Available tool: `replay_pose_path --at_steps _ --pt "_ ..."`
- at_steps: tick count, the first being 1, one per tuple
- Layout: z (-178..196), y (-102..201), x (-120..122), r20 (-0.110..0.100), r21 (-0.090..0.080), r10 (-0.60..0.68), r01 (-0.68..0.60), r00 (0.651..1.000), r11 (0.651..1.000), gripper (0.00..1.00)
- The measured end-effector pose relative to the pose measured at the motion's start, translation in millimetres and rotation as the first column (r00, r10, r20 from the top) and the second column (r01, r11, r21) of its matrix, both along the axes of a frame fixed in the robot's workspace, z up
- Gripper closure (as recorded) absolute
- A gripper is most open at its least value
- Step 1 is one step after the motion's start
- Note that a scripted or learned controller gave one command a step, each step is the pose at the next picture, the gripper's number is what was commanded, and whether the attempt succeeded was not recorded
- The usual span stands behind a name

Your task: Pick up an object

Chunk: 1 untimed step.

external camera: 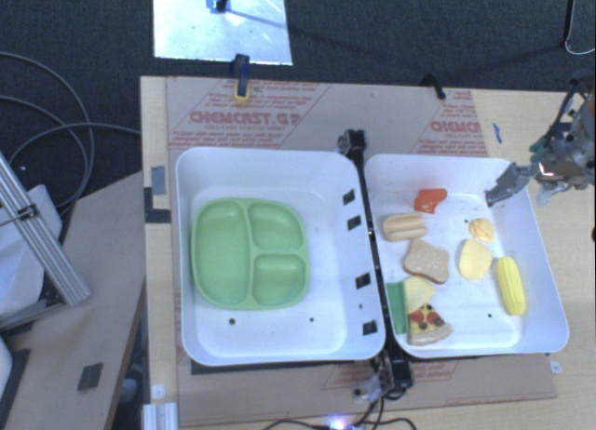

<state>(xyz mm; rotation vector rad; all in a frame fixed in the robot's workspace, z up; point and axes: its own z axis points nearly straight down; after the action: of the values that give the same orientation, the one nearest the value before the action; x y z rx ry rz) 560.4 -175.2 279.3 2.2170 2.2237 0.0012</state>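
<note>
Gripper [523, 180] over right bin [545, 261] corner, grip state unclear, seven toy foods, one green plate [249, 253] left.

We lose the arm [579, 140] at the right edge — mostly cropped. Gripper [521, 181] blurred — finger state unreadable.

— What's in the left bin [209, 330]?
— A divided tray [249, 253], a little left of its middle.
— And the right bin [545, 326]?
— Toy foods: a hot dog [403, 226] and bread slice [426, 260] towards the left, a pizza slice [428, 323] nearest, a corn cob [510, 285] at right. The claw [523, 181] hangs over the far right corner.
</note>
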Motion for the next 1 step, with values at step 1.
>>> replay_pose_path --at_steps 1 --pt "-148.7 22.1 -61.6 -0.017 0.007 -0.003 0.003 1.000 1.000 0.00"
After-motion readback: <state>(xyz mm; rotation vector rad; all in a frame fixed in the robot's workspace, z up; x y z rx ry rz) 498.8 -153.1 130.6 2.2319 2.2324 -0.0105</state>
